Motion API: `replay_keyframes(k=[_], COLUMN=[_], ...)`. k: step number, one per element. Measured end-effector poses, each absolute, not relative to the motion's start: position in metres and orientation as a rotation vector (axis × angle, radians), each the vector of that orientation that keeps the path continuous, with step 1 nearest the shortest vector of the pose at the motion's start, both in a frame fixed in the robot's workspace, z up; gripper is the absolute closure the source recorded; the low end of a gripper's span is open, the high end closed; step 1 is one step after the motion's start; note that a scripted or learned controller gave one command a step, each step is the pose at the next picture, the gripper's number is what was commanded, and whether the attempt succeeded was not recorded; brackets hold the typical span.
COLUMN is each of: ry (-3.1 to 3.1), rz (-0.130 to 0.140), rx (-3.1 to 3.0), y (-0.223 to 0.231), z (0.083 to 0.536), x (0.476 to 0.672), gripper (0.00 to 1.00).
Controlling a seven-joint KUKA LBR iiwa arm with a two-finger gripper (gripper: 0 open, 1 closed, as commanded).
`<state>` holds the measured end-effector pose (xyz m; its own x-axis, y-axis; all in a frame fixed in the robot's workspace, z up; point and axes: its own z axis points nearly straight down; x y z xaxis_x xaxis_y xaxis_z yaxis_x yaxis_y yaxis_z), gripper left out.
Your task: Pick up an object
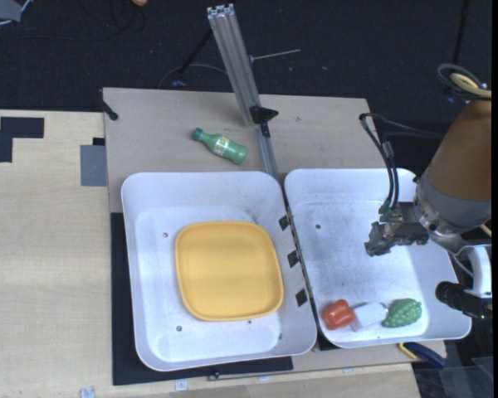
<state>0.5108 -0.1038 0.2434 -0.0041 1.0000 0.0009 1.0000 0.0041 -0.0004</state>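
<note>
The robot arm [461, 168] reaches in from the right side of the frame, its broad orange band filling the upper right and a grey collar sitting just below it. From that collar the wrist angles leftward and down, ending in a dark gripper [380, 243] that points toward the lower left. A black cable [388, 160] loops up from the wrist and arcs back toward the arm's body. The gripper's tip is small, dark and blurred, so the set of its two fingers cannot be made out.
</note>
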Motion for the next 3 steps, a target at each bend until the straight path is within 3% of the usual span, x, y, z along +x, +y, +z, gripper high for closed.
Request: replay_keyframes(k=[3], ry=[-2.224], rz=[0.0], rx=[-2.219], y=[0.053], z=[0.241], x=[0.558], gripper=[1.0])
